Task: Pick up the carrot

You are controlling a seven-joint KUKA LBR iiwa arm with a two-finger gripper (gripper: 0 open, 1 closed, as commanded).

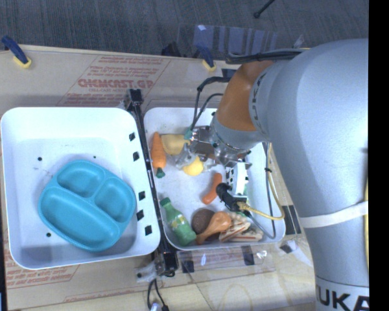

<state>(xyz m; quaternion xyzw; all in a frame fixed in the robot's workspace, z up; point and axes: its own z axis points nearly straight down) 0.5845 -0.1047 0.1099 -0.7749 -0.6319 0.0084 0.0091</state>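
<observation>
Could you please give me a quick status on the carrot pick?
Gripper low in right bin, over yellow items. Carrot by the bin's left wall, not held. Lemon right beside gripper.

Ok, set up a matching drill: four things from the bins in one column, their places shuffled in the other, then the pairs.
1. carrot
2. blue plate
3. green bottle
4. lemon

A. near wall of the right bin
B. alone in the left bin
C. along the right bin's left wall
D. middle of the right bin, by the arm's wrist

Pairs: 1-C, 2-B, 3-A, 4-D
</observation>
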